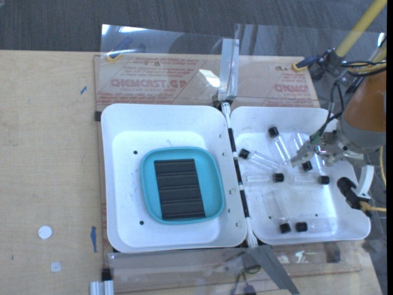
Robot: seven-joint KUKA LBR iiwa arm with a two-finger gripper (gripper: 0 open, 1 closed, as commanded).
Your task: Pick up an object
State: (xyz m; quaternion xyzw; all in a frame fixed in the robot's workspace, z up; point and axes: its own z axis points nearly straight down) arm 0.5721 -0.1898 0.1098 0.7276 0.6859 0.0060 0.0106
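Observation:
Several clear plastic vials with black caps lie scattered in the right bin (359,229). One vial (258,160) lies near the bin's left wall, another vial (279,141) sits toward the back, and two capped ones (293,227) rest at the front. My gripper (311,154) hangs low over the middle right of this bin, among the vials, right by a black cap (307,165). The arm's orange band (368,106) rises behind it at the right. Whether anything sits in the gripper is too small to tell.
The left bin (116,165) holds a teal tray (150,165) with a dark ribbed block (178,188) in it. A central divider (236,171) separates the bins. Clear plastic sheets stand along the back. Cables hang at the right edge.

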